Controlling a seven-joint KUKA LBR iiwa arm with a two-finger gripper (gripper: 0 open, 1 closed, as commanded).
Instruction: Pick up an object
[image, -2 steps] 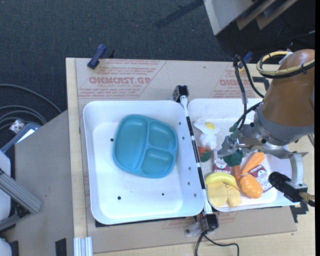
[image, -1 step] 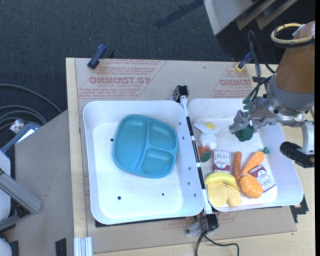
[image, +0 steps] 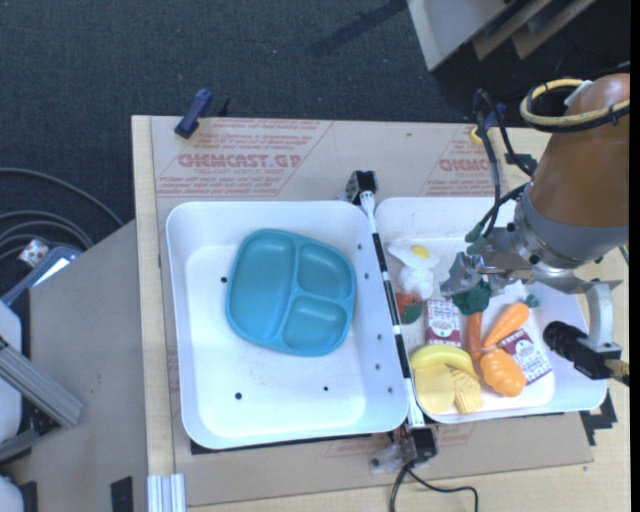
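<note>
Two orange plastic carrots with green tops (image: 497, 328) lie in the right white bin (image: 400, 215), just below the jaws (image: 472, 277), whose state I cannot tell. A small red carton (image: 442, 322) lies beside them; the grey arm (image: 575, 170) hides the bin's far corner. Well left, a blue divided plate (image: 291, 292).

Hidden and cut off around the claw

The grey claw (image: 478, 278) covers its own fingertips and the green carrot tops beneath; behind it, the grey-and-orange arm (image: 585, 160) hides the right white plastic bin's (image: 400, 215) far corner and runs off frame.
</note>
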